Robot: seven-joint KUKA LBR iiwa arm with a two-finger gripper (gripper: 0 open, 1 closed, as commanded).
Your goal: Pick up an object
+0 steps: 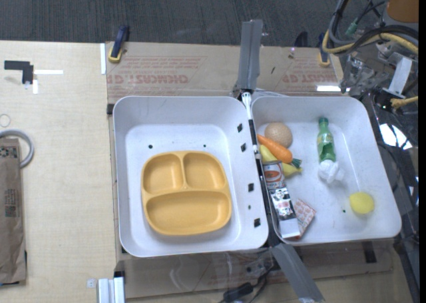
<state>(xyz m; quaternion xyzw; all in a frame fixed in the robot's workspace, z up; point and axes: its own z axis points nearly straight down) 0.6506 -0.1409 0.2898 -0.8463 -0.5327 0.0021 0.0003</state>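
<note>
Tool (373, 72) sits at about 2 o'clock, among cables just outside the right shallow white bin (379, 155); whether open or closed, cannot tell. Nothing seen held.

Right bin contents: green plastic bottle with white cap (325, 143) at 12 o'clock, a crumpled white scrap (331, 173) touching its lower end; small yellow round ball (362, 203) at 4 o'clock, apart from the rest. Along the 9 o'clock wall, a crowded pile: beige egg-shaped piece (279, 134), orange toy carrot (275, 149) lying across a yellow banana-like piece (268, 155), below them a long printed tube (280, 207) partly on a flat patterned packet (305, 214).

Left shallow white bin (126, 182) holds a yellow three-compartment plastic plate (187, 192), compartments bare.

Judgement: best target is the ball — isolated, free room around it. Descend straight, centre over it; it may roll. Avoid the pile.
</note>
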